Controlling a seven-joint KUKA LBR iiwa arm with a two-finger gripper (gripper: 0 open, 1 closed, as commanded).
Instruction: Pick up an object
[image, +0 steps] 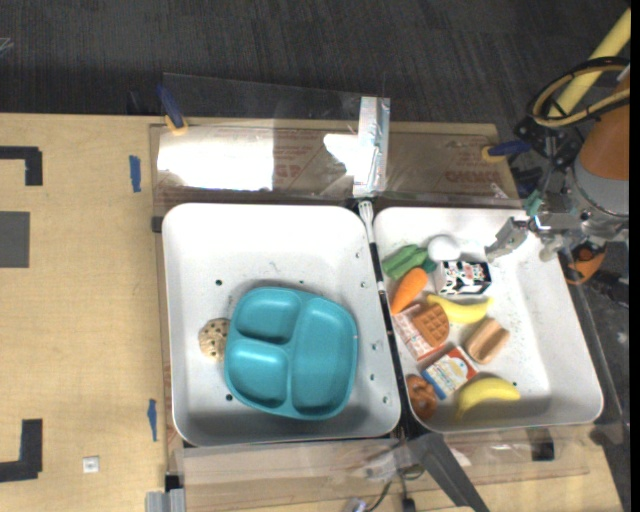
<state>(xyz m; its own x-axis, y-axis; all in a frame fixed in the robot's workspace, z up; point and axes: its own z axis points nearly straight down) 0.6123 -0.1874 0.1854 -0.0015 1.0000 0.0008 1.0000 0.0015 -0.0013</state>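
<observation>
- White plastic forms both shallow bins: the left bin (190, 240) and the right bin (560, 330) sit side by side on the bench, touching along their inner edges.
- A teal divided plate (292, 350) with three compartments lies in the left bin, toward its near side.
- A speckled cookie (212, 338) lies just beside the plate's left edge, partly tucked under it.
- The right bin holds a cluster of toy food along its left half: a green vegetable (403, 260) at the far end, an orange carrot (406, 290) just in front of it, and a small white ball (441, 246) to their right.
- A black-and-white milk carton (466, 277) lies near the middle of that bin, with a yellow banana (460, 308) touching its near edge.
- A waffle (430, 324) and a hot dog bun (487, 340) lie in front of those, well inside the bin.
- At the near end sit a small printed box (447, 373), a brown piece (421, 394) and a second banana (487, 392).
- The gripper (510, 240) hangs over the far right part of the right bin, reaching in from the right, near the milk carton but apart from it.
- Nothing sits between its fingers; whether they are spread or closed cannot be told.
</observation>
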